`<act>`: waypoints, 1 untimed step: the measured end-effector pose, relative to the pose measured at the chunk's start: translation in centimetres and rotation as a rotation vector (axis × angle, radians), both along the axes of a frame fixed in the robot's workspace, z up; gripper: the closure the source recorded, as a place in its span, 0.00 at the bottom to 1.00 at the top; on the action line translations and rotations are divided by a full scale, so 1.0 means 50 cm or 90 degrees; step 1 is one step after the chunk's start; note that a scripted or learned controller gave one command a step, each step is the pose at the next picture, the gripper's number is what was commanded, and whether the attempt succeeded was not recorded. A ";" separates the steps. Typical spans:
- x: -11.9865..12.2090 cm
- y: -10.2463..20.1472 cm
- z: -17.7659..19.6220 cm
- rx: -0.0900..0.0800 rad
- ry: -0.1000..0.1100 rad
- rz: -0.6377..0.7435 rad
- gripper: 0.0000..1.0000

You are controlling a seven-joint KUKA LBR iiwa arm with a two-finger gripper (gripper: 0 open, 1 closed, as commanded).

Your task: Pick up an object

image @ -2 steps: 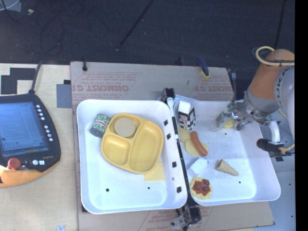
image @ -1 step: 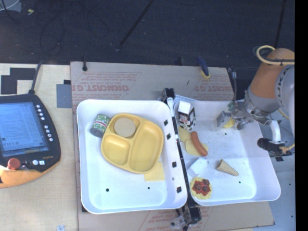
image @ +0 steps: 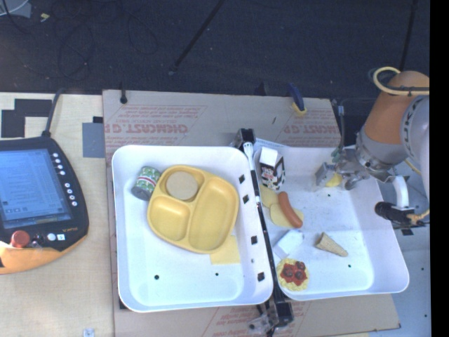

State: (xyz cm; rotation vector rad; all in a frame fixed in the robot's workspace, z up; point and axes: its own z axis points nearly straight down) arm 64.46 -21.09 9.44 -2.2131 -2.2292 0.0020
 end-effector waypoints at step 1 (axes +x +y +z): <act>0.000 0.000 0.000 0.000 0.000 0.000 0.00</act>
